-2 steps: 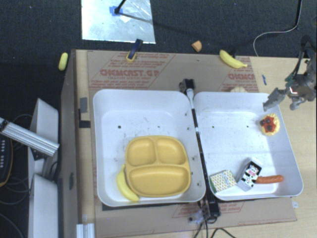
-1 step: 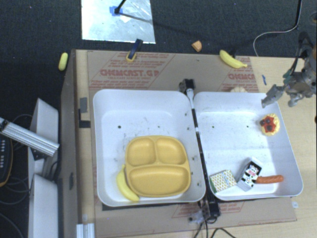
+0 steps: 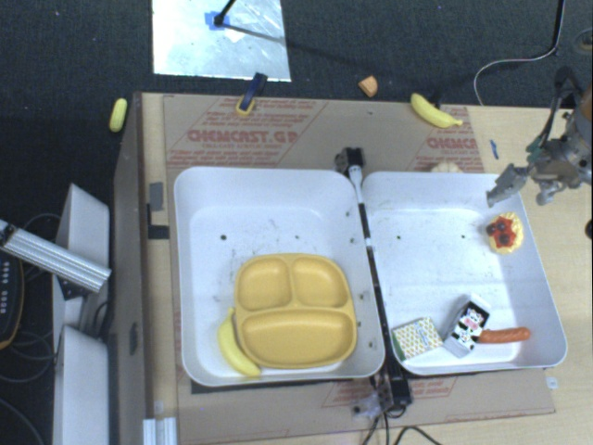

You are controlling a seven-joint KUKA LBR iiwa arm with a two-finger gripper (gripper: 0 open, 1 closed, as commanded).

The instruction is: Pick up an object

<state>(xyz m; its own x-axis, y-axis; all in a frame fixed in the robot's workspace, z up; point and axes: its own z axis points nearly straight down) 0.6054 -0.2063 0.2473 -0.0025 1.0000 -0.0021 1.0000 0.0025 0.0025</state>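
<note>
The jaws stand open and empty on the gripper point(image 3: 523, 185), above the right bin's point(image 3: 435, 248) far corner, so the approach is in hand and next comes a descent onto the nearby pizza slice point(image 3: 505, 233); the left bin point(image 3: 213, 211) holds a yellow tray point(image 3: 295, 309) and banana point(image 3: 233, 349).

dark carpet floor point(image 3: 74, 44), cardboard-topped bench point(image 3: 306, 128)

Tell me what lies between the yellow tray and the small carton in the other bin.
In the camera view, the two bins' touching walls lie between the tray and the carton, plus bare white floor.
</note>
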